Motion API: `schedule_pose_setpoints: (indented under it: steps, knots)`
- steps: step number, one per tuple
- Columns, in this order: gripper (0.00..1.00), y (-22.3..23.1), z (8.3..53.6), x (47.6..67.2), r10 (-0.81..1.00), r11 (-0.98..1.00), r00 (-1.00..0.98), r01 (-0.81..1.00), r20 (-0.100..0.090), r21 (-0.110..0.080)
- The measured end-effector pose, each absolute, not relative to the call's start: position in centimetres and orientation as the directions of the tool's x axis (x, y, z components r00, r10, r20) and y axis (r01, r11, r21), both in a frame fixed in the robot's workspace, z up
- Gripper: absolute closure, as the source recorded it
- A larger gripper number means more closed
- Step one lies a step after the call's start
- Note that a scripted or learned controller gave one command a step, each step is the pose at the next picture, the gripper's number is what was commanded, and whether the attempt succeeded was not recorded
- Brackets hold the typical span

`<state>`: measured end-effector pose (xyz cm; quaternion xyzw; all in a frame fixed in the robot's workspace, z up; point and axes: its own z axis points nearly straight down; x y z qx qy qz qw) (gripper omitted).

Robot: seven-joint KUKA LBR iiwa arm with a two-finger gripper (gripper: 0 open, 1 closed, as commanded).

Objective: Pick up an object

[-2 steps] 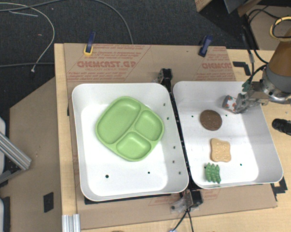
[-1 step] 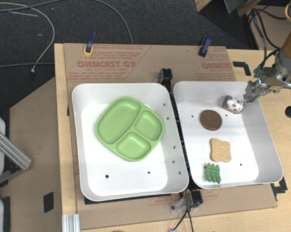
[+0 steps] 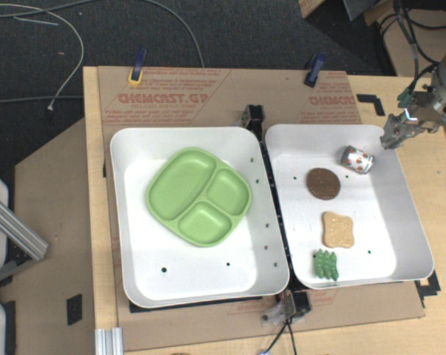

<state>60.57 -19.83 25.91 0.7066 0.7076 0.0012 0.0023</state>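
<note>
You have two white bins: the left bin [image 3: 134,272] holds one green divided plate [image 3: 199,196] with three compartments. The right bin [image 3: 407,220] holds four small things: a brown round cookie [image 3: 323,183] at centre, a slice of toast [image 3: 339,230] at six o'clock from it, a green bumpy piece [image 3: 325,265] below that, and a small can [image 3: 356,159] at one o'clock. The gripper [image 3: 395,137] hangs at the bin's two o'clock rim; whether it is open you cannot tell. The cardboard reads "CHEMCAST".

One fixed camera, high above the tabletop [image 3: 208,87]

It looks down at a slant — far enough back to take in both white bins [image 3: 134,272] side by side, edge to edge.
</note>
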Motion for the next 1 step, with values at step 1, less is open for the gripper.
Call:
schedule_pose_setpoints:
  steps: [1]
  knots:
    - [1.00, -14.09, 24.59, 59.57, 1.000, 0.006, -0.006, 1.000, 0.004, -0.003]
